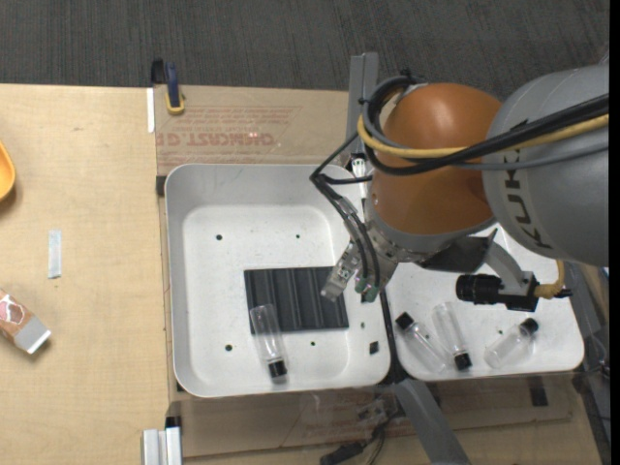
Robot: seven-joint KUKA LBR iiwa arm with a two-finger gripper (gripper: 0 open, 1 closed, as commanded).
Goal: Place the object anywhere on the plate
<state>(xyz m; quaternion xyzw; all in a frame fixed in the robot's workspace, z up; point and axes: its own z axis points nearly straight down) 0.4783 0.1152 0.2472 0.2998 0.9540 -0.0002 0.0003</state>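
Camera view, looking down at a slant on both bins. Left bin (194, 211) holds a dark ribbed rectangular plate (300, 296) lying flat near its middle. One clear vial (267, 341) with a black cap lies at the plate's lower left corner, its upper end overlapping the plate edge, its capped end on the bare white floor of the bin, pointing toward the near wall.

Arm (542, 172) enters from the right, grey, with its orange band (431, 158) bulking over the divide between the two bins. Black and yellow cables loop round the band. Gripper (355, 277) hangs at the right edge of the plate, close to the left bin's right wall. Finger spacing: cannot tell from here, the tip is small and tangled with wiring and a green part. Nothing can be made out between the fingers.

Right bin (572, 356) holds three more clear vials: one (417, 335) at its left, one (451, 337) just beside it, one (511, 341) further right, apart from the pair. All lie on their sides.

Bench to the left: a small wrapped item (21, 324) near the edge, a small grey strip (54, 254) above it.
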